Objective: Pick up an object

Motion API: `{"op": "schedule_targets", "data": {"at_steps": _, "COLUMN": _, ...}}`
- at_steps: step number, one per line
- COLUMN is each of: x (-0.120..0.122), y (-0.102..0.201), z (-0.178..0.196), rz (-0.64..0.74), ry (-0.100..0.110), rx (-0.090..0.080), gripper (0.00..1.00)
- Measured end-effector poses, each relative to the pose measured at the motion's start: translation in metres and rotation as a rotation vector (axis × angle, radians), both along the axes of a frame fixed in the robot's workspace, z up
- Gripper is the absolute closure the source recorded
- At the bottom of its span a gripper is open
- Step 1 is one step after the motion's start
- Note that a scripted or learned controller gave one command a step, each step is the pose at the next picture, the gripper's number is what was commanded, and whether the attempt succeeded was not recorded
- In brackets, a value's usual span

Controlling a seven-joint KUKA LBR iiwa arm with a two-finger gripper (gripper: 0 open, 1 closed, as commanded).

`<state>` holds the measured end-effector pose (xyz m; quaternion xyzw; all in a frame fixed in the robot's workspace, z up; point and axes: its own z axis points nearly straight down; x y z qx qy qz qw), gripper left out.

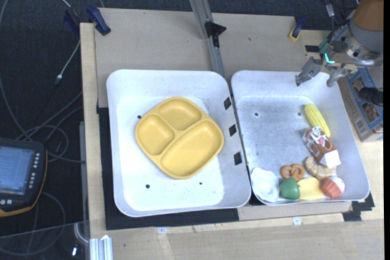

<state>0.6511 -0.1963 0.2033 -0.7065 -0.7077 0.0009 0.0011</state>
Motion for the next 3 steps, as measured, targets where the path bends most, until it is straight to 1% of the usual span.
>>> {"op": "schedule_targets", "data": {"at_steps": 1, "x": 0.002, "y": 0.002, "z": -0.063, "rz": 0.000, "ry": 0.005, "rx": 0.002, "gripper": 0.00}}
{"op": "schedule_targets", "data": {"at_steps": 2, "x": 0.001, "y": 0.003, "z": -0.114, "rz": 0.000, "ry": 0.004, "rx": 0.001, "gripper": 0.00}}
{"op": "schedule_targets", "data": {"at_steps": 3, "x": 0.004, "y": 0.003, "z": -0.098, "rz": 0.002, "ry": -0.004, "rx": -0.002, "gripper": 1.00}}
